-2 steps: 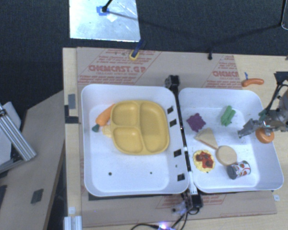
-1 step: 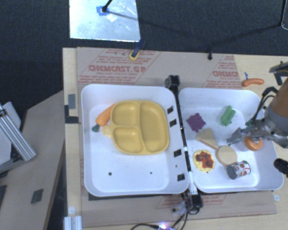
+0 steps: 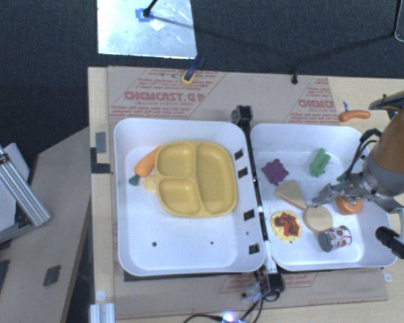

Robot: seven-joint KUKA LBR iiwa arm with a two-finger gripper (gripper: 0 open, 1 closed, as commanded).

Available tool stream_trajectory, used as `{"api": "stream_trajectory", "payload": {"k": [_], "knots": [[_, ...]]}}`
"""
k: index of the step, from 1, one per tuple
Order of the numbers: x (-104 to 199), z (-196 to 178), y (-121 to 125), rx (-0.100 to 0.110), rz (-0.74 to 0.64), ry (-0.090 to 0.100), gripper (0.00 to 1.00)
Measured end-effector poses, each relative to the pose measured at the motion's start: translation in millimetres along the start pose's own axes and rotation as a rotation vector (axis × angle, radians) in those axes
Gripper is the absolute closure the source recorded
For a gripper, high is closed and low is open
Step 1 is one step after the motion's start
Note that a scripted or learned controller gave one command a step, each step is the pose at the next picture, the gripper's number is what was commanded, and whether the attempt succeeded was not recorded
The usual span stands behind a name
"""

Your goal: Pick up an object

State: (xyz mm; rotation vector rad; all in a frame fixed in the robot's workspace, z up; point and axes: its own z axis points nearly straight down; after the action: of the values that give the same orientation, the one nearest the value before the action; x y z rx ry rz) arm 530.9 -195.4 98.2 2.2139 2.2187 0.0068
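Reaching in from the right edge of the frame, the arm (image 3: 397, 147) is lowered into the right bin (image 3: 266, 136), its jaws placed beside an orange piece (image 3: 350, 205) and a round tan disc (image 3: 318, 219). How far the jaws are parted cannot be told. A yellow divided plate (image 3: 192, 178) is seen in the left bin (image 3: 124, 200).

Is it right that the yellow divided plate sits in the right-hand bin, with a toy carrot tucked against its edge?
Not quite. The camera view shows the yellow divided plate in the left bin, not the right one. The toy carrot does lie against its left edge. The right bin holds the small toy foods, where the arm reaches in.
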Motion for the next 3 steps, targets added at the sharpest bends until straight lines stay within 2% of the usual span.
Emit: {"api": "stream_trajectory", "payload": {"k": [1, 3], "knots": [[0, -9, 0, -0.001, 0.000, 0.000, 1.00], [-3, -122, -6, 0.002, -0.002, 0.000, 1.00]]}}
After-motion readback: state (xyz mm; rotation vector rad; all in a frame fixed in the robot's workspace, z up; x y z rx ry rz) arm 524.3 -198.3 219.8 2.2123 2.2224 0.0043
